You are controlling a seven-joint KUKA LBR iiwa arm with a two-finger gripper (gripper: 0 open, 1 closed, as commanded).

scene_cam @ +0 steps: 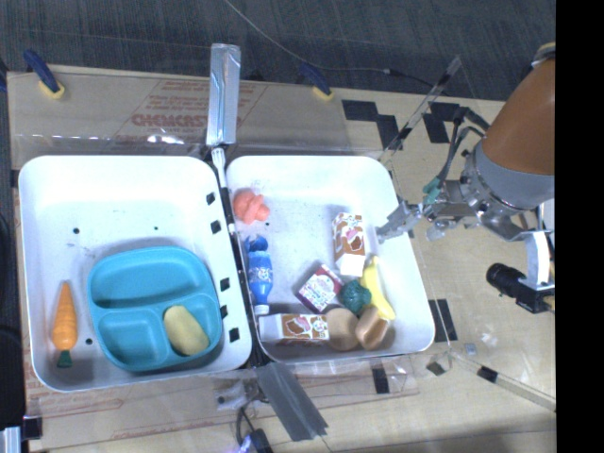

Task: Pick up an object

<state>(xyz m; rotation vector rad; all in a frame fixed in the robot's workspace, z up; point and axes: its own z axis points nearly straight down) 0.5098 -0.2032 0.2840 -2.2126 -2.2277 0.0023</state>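
Hovering at the right white bin's [401, 192] three o'clock rim, the tool [401, 220] holds nothing; finger state cannot be told. Inside this bin, toward five o'clock, lie a yellow plastic banana [378, 291], small printed cartons [349, 234] and a blue bottle [258, 274]. An orange-pink ball [249, 206] sits at ten o'clock.

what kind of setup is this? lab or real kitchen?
Most likely a lab grasping bench, not a kitchen. Two white bins, the left bin and right bin, sit side by side on a taped board, holding toy food such as a carrot and banana, with the robot's gripper at the right bin's edge.
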